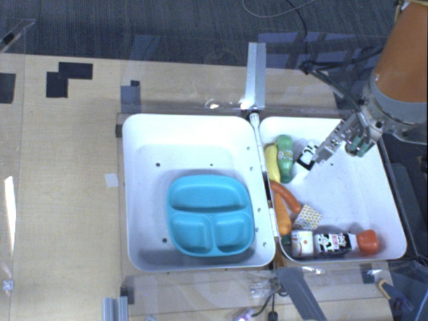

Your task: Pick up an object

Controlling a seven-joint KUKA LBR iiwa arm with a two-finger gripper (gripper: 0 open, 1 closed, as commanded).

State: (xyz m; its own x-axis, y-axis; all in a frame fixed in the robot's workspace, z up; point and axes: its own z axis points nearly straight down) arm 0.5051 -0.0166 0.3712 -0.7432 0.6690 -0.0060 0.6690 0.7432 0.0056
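My gripper (309, 156) hangs low over the right bin (354, 186), in its upper left part, reaching in from the upper right. Its tip is just right of a green object (285, 156) and a yellow one (271, 163) that lie along the bin's left wall. I see nothing clearly held in it. An orange carrot-like piece (283, 204) lies below them, with a small patterned item (309, 215) beside it. A bottle with a red cap (336, 242) lies on its side along the front wall.
The left bin (154, 146) holds a blue divided plate (210, 214) toward its front. A metal divider post (255, 79) rises between the bins at the back. A cable (281, 5) loops on the dark floor behind.
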